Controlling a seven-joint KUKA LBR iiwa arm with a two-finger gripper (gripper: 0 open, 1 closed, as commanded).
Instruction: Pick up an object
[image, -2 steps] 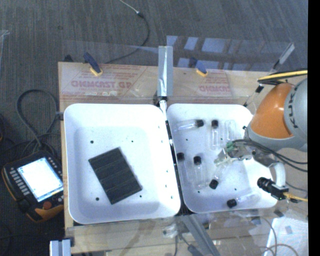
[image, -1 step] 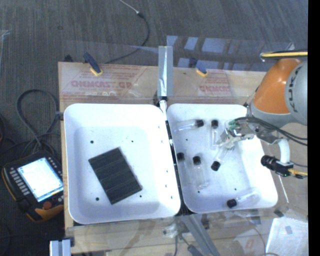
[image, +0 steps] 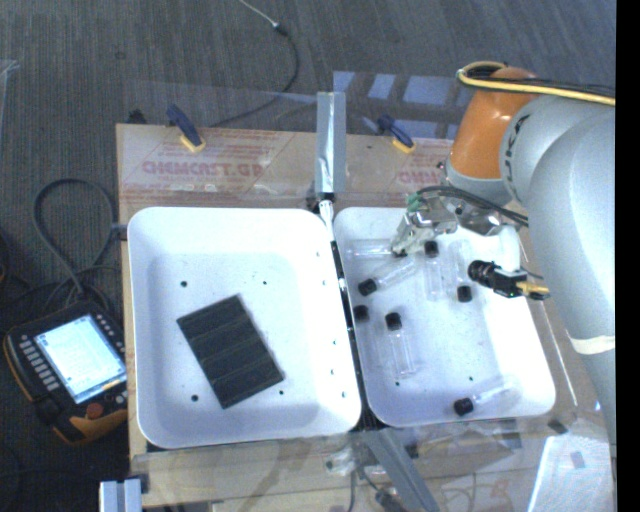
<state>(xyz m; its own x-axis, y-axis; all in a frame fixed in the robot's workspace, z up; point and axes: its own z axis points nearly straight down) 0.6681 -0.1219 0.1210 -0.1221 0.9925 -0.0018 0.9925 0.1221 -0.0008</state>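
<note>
Crowded below the pincer (image: 418, 225): clear vials (image: 403, 352) with black caps scattered across the right bin (image: 540, 385), several just beside the pincer. Open floor toward that bin's far lower corner. Left of the pincer, past the bin walls, wide bare room in the left bin (image: 160, 250) (one dark ribbed slab (image: 229, 350) lying flat there).

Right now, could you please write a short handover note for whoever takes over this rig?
End effector: low over the back of the right bin, among the clear vials; finger state unclear.
Things: clear vials with black caps scattered in the right bin, e.g. one near the middle; a dark ridged panel lies flat in the left bin.
Done: no pick confirmed.
Left: grasp and lift one object.
</note>
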